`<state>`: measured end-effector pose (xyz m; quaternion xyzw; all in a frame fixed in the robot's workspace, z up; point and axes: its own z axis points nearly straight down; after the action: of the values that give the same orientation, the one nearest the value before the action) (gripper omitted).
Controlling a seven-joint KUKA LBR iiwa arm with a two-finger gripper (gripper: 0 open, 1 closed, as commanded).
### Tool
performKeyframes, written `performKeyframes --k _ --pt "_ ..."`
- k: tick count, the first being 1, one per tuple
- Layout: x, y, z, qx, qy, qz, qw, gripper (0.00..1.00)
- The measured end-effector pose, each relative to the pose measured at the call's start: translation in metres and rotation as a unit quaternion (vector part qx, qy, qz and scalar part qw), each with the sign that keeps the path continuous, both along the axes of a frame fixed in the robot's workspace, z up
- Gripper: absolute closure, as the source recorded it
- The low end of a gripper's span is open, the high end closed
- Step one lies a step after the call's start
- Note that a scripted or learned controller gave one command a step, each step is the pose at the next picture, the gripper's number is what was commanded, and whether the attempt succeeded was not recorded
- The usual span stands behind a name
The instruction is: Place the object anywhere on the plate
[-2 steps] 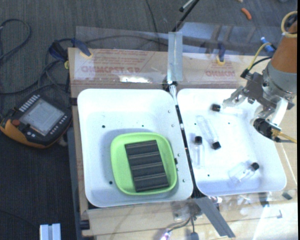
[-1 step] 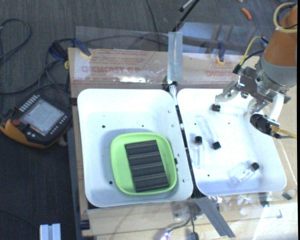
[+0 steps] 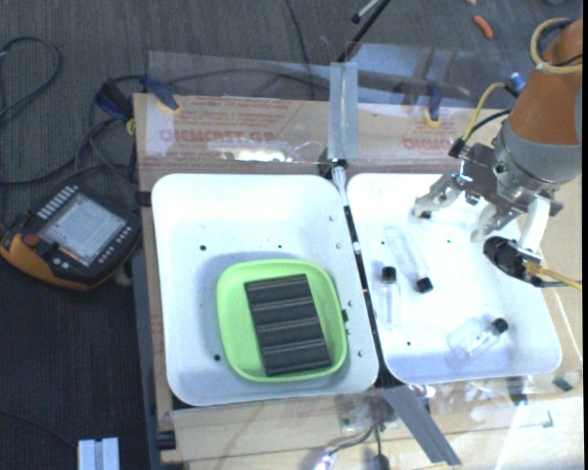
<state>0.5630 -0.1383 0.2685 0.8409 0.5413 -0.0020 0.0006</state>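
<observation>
the gripper [image 3: 460, 204], fingers apart and empty, should drop squarely over one clear vial [image 3: 408, 259] before closing, then carry it left to the green plate [image 3: 233, 287].

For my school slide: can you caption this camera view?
Arm's end effector above right bin of vials; dark block on green plate.

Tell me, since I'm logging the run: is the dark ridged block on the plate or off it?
On it. The dark ridged block lies flat inside the green plate in the left bin, green rim showing around it.
</observation>
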Motion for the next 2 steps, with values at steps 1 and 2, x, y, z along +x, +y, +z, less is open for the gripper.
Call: performKeyframes --k 1,2 --pt "-0.001 0.000 -0.003 0.0014 0.000 -0.015 0.9999 0.00" --pt "-0.002 0.008 0.011 0.0013 0.000 -0.038 0.9993 0.00"
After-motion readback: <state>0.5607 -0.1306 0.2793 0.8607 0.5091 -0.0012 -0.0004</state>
